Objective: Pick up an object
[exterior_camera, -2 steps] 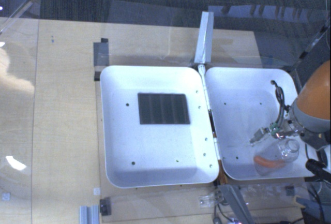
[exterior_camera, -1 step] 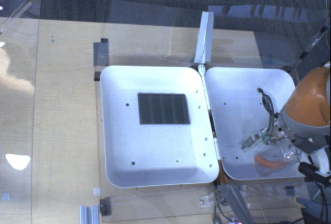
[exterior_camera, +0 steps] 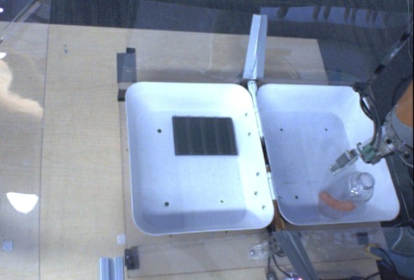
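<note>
The pincer (exterior_camera: 343,162) hangs low over the right bin (exterior_camera: 291,104), reaching in from the right; whether it is released or clenched I cannot tell from here. Just below it and slightly to its right sits a clear glass jar (exterior_camera: 358,187), and beside that, closer to the bin's near wall, an orange sausage-shaped piece (exterior_camera: 337,202). The orange piece lies flat, its long axis running roughly left to right. The jar looks tipped on its side, mouth toward the pincer's right, though its transparency makes that hard to judge. Both things crowd the near corner, so a descent could nudge the jar away or clip the wall and close on nothing.
</note>
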Controlling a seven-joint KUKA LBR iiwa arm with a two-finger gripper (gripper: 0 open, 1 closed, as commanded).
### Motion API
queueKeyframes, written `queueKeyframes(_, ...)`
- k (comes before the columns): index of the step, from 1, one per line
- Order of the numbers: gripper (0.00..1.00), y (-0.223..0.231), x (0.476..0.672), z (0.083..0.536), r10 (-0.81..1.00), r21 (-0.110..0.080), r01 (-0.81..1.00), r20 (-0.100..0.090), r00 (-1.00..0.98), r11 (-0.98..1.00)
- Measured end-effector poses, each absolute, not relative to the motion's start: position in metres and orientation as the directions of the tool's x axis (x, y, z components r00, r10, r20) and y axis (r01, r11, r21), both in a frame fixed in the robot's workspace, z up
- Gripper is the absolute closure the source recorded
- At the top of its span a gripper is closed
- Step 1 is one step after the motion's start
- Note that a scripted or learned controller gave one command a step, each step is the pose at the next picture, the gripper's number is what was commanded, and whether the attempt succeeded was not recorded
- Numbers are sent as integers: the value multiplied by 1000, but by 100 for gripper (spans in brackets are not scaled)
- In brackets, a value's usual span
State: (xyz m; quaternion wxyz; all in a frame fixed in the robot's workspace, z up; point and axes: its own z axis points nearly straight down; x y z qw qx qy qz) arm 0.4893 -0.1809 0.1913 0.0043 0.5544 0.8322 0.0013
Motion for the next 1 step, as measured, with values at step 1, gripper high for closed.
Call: queueKeyframes(1,100,-180,492,202,922,13,922,-10,-387,388)
